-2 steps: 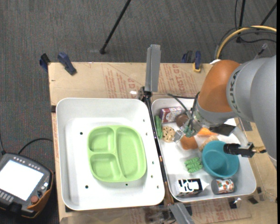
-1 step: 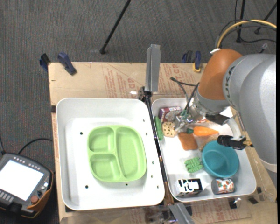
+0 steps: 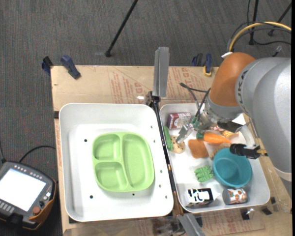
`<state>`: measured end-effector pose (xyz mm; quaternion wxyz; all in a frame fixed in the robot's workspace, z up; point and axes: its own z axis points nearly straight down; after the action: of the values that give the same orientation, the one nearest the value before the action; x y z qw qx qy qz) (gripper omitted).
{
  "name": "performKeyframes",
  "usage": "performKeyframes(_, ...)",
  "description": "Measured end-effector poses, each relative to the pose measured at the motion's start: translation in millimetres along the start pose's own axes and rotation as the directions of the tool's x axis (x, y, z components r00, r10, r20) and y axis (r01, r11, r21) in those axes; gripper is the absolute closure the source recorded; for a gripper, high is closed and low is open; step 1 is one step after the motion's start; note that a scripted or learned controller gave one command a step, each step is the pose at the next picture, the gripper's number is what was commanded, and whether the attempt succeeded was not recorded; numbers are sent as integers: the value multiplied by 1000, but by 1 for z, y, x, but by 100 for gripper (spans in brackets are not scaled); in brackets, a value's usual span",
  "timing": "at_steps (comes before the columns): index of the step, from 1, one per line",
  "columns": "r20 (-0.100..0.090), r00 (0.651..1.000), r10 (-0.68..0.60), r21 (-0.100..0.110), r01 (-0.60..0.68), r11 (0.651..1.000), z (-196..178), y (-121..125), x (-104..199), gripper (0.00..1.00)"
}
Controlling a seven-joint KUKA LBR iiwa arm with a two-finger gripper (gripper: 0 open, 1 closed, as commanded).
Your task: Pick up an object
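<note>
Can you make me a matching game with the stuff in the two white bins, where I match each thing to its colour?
Things:
1. divided plate
2. bowl
3. carrot
4. small box

Colours:
A. orange
B. black and white
C. light green
D. teal

Pairs: 1-C, 2-D, 3-A, 4-B

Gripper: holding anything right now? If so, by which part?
Cannot be told. The gripper is down in the right bin, near the carrot and a small carton, but nothing shows between its fingers.
</note>
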<state>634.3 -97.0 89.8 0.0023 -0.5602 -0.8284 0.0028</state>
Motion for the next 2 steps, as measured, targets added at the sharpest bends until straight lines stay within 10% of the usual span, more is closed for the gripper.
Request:
performKeyframes(1, 1, 984, -178, -6, 178, 984, 2, -66, -28, 0)
performKeyframes(2, -1, 997, -76, -5, 76, 997, 3, -44, 19, 0)
